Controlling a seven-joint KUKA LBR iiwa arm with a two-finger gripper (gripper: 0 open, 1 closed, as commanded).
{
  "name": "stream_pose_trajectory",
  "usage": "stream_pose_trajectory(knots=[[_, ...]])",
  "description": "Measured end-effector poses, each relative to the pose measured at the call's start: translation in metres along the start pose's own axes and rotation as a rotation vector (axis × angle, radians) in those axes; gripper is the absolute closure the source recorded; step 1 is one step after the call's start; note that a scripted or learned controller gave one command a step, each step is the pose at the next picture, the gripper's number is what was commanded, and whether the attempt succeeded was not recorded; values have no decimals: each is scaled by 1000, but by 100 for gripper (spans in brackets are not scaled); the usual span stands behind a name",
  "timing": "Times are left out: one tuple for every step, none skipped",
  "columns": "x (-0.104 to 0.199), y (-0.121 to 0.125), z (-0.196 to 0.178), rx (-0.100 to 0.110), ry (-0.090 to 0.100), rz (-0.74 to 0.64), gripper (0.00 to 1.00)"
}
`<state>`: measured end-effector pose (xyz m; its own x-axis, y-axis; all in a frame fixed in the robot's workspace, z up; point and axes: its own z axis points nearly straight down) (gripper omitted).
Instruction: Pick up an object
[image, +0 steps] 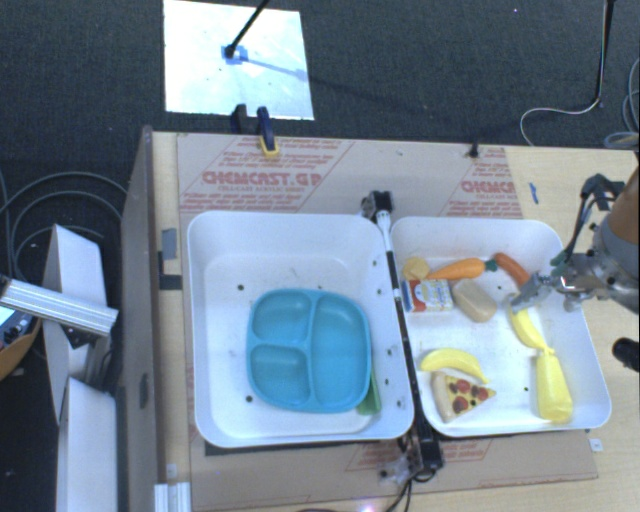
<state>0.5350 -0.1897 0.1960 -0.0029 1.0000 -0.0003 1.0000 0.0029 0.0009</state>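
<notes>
Arm (618, 225) coming in from the right edge, grey body sitting low over the right bin (500, 236), wrist angled leftward across the bin's right wall. Gripper (527, 294) pokes out to the left, dark fingers hanging just above the bin floor near the bin's right side, and whether those fingers are apart or together I cannot tell, they blur into one dark wedge from up here. Nothing visible between them. Right beneath and just beside the tip lies the top end of a long yellow piece (541, 366) that runs down toward the bin's lower right corner; touching or just over it, can't say. Up and left of the tip, a red chilli-shaped toy (512, 267) lies next to an orange carrot (458, 269), the two nearly end to end along the back of the bin. A beige lump (474, 300) sits just left of the gripper, with a small red-and-white carton (429, 295) beside it and a small yellow piece (415, 268) in the back left corner. Lower down, a banana (453, 361) curves over a pizza slice (460, 394). Over in the left bin (225, 260), a blue divided plate (305, 350) lies flat, with a green sliver (371, 396) peeking out at its right edge.
</notes>
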Motion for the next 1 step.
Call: stream_pose_trajectory(knots=[[-17,8,116,4,1,3,0]])
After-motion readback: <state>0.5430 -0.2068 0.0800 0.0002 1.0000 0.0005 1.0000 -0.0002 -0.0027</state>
